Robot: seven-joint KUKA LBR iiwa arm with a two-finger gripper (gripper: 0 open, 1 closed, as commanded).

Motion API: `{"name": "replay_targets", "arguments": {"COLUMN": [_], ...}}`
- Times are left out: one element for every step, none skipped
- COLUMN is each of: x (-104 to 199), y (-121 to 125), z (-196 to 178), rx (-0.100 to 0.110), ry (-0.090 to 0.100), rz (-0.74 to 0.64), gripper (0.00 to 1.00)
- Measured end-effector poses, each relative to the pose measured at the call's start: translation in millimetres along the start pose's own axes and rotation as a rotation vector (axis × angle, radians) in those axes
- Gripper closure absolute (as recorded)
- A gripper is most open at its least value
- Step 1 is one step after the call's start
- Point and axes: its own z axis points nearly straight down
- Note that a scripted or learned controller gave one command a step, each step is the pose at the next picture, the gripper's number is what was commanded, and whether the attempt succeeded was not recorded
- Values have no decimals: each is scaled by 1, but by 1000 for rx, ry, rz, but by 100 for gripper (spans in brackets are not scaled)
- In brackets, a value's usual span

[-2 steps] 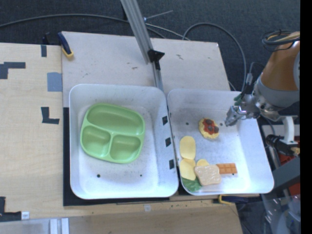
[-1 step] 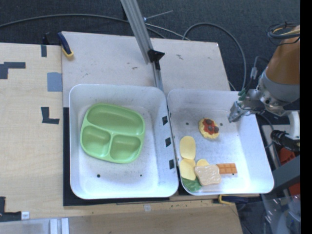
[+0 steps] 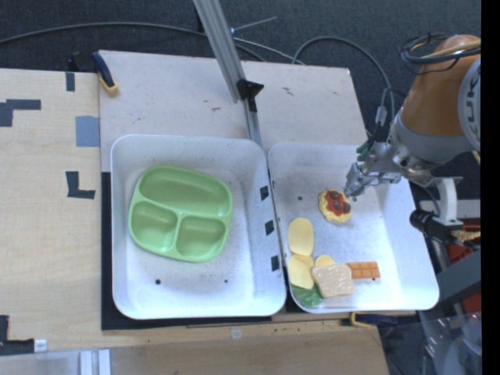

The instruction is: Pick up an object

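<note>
Now, step: gripper (image 3: 353,187) poised beside pizza toy (image 3: 335,206), right bin's (image 3: 406,209) far half.
Fingers: state unclear.
Next: descend, centre on toy.

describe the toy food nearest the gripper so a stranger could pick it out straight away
Start at the right-hand white bin, the one the grey and orange arm reaches into. Near its middle, just below and left of the gripper, lies a small round toy pizza. It is the piece with a yellow rim and red and dark topping, set apart from the plain yellow slices and the toast piece lower in the bin.
</note>
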Motion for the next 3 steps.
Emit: {"name": "replay_targets", "arguments": {"x": [49,100,151], "y": [-5,-10,-8], "z": [11,2,-3], "rx": [2,1,2], "ry": [-1,0,0], "rz": [1,-1,-1], "gripper": [100,100,100]}}
